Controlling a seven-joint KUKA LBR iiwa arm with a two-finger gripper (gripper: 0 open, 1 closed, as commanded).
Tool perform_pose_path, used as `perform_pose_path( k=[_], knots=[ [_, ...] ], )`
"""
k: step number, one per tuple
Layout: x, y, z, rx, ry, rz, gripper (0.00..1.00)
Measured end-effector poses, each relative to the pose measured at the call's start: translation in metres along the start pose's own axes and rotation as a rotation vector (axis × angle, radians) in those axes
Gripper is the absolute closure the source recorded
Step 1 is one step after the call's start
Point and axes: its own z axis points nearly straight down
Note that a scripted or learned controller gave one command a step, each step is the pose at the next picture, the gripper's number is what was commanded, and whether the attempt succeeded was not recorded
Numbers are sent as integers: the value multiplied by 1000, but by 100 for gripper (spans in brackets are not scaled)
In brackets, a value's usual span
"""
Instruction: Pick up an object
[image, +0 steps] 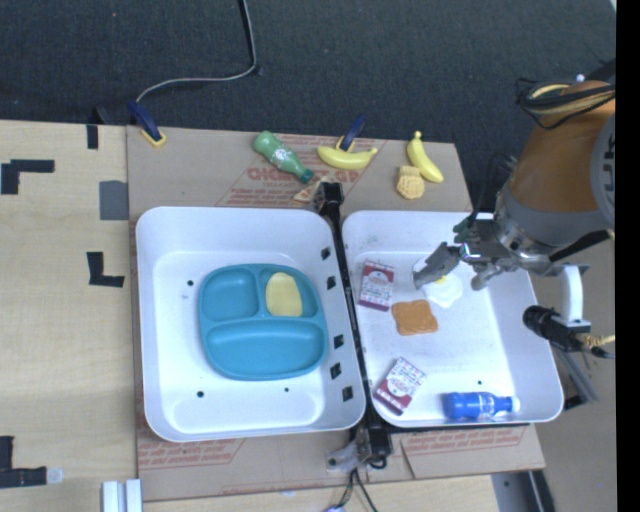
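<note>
Red printing runs across the cardboard sheet (270, 185) behind the bins, too blurred to read; the two red-and-white packets (377, 285) carry illegible marks.

Bench (60, 300) bears two bins (160, 330); bananas (345, 156) behind.

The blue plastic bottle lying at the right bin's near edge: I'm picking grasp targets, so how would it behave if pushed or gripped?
The blue plastic bottle with a white cap lies on its side, so it would probably roll if nudged. Its rounded, smooth-looking body could slip between fingers. It looks small, likely light.
</note>
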Motion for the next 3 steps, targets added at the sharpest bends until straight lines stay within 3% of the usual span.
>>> perform_pose_path(
  k=[1,2,3],
  knots=[
    [-33,32,148,0,-1,2,0],
    [-22,16,154,-10,-5,2,0],
    [-22,16,144,-9,-5,2,100]
  ],
)
